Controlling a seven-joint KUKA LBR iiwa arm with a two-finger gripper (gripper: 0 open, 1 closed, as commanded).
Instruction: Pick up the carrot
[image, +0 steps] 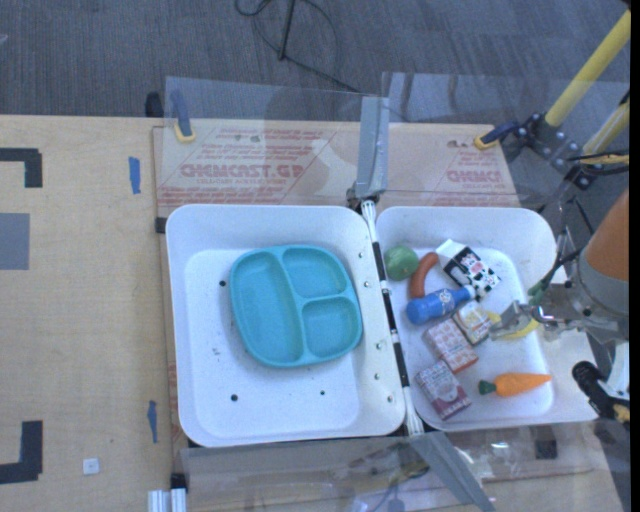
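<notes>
From the overhead cam, the smooth orange plastic toy carrot (512, 384) w/ green stub lay flat near the front-right corner of the right shallow white bin (545, 232), apart from the small printed cartons (448, 345). The metal two-finger gripper (522, 318) hung above and behind it at the bin's right side, likely staged for descent. Finger spread couldn't be told; a glossy teal divided plate (296, 304) sat in the left bin.
</notes>
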